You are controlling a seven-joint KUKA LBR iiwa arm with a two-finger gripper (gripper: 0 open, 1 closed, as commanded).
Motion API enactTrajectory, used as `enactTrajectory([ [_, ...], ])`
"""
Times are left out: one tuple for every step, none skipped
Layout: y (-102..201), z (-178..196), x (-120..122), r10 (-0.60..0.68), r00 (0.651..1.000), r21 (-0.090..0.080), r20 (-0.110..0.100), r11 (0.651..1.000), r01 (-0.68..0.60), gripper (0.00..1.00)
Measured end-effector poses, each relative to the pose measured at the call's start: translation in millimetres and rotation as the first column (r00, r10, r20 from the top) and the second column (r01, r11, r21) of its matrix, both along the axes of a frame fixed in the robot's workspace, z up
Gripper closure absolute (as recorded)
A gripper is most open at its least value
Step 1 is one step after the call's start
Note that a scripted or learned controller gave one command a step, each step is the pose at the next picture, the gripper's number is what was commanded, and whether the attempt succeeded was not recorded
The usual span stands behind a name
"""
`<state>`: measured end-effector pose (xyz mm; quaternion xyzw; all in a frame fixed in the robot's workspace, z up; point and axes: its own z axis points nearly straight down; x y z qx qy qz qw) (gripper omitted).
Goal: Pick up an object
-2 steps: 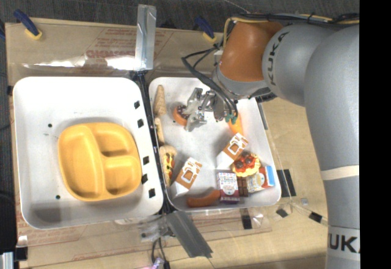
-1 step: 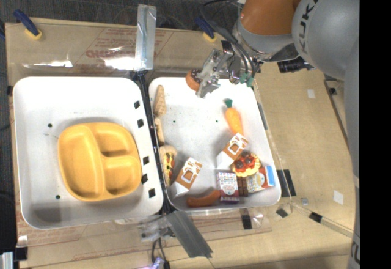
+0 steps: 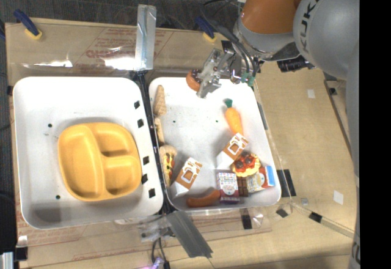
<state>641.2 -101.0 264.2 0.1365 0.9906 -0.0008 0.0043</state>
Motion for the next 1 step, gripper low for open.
enactTrajectory([
  [0.9,10.7,1.2,0.006,1.0,-0.001,0.003,1.0,-0.006,1.0],
])
